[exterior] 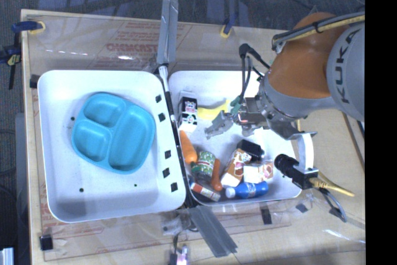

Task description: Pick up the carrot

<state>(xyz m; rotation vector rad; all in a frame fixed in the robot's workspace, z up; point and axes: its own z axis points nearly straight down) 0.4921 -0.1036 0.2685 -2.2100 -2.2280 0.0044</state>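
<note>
The carrot (188, 147) is a short orange stick lying along the left wall of the right bin (205, 79), its tip pointing up-left. My gripper (219, 126) hangs over the middle of that bin, to the right of the carrot and a little beyond it, apart from it. Nothing shows in its grasp. The grey arm with its orange band (304, 71) reaches in from the right and hides the bin's far right part.
Clutter fills the right bin: a yellow item (211, 112), a black-and-white pack (188, 108), a green can (205, 164), a second orange piece (216, 177), a blue bottle (249, 190), small boxes (239, 166). The left bin (56, 133) holds a blue divided plate (115, 131).
</note>
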